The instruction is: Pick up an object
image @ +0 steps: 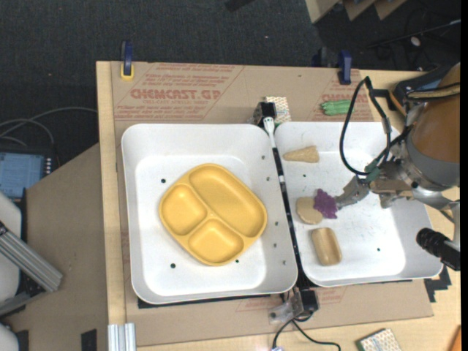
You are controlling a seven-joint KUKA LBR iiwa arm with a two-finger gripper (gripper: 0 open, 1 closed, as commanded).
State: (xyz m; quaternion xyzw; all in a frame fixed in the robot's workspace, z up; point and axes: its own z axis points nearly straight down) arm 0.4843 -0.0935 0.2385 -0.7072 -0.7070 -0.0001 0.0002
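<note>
- Camera view, near edge: a tan oblong piece [326, 246] lay in the right bin [387, 265], untouched.
- Beside it I saw a round tan piece [308, 210] touching a purple object [326, 203].
- The gripper [349, 194] sat just beside the purple object; I could not tell its finger state.
- Nothing was visibly lifted, so I judged the pick not yet done.
- The left bin [142, 196] held a yellow divided tray [212, 213].
</note>
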